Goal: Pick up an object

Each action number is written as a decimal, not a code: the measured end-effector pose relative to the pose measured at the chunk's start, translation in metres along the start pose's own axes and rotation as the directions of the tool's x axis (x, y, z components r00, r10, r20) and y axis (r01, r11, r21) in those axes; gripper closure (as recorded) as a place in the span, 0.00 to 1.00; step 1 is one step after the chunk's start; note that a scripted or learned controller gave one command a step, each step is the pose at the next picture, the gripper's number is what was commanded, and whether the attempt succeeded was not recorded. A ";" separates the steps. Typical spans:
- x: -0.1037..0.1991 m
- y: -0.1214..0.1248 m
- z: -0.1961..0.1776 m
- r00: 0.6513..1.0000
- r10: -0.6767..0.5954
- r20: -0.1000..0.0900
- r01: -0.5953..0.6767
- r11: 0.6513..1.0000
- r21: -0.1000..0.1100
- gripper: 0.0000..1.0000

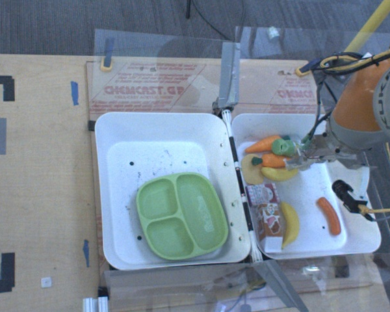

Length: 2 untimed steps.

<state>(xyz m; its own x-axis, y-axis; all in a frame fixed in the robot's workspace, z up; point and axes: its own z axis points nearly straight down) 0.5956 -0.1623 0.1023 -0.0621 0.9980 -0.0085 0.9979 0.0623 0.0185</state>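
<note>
Clutter worries me: my gripper, its opening impossible to judge, may jostle the carrot beside the green toy.

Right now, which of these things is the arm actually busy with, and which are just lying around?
In play, under the gripper:
carrot
green toy
small orange piece
upper banana

Lying about:
lower banana
sausage
snack packets
green divided plate in the left bin
</note>
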 end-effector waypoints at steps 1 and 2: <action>0.000 -0.002 0.003 1.000 0.000 -0.001 0.000 1.000 0.006 0.00; -0.024 -0.008 0.015 0.985 -0.174 -0.009 0.174 0.985 0.011 0.00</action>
<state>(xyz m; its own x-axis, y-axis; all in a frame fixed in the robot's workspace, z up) 0.5893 -0.1864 0.0875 -0.2345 0.9721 -0.0023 0.9721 0.2346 0.0054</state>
